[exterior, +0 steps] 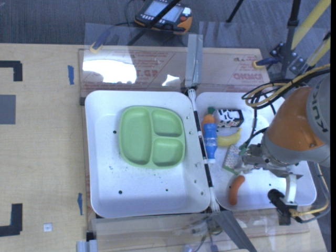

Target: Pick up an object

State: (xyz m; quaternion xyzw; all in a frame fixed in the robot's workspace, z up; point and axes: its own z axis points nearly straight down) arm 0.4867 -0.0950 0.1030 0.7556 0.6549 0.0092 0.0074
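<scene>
- the arm [294, 125], grey with an orange band, reaches in from the right and hangs over the right bin [310, 193].
- the gripper [251, 159] sits low over the middle of that bin, next to a small flat packet [231, 158] with a green edge; whether it is touching the packet cannot be told.
- how the gripper stands, open or closed, cannot be told from this view, and nothing can be seen held in it.
- a blue bottle [210, 140] with an orange cap lies along the left wall of the right bin.
- a banana [229, 139] lies just beside the bottle, and a black and white toy [229, 118] sits near the bin's far edge above it.
- an orange sausage-shaped toy [235, 189] lies near the front of the right bin, below the packet and apart from it.
- the left bin [105, 182] holds a green divided plate [152, 136], lying flat toward the far side.
- a black handheld device [163, 13] rests on the floor beyond the bench.
</scene>
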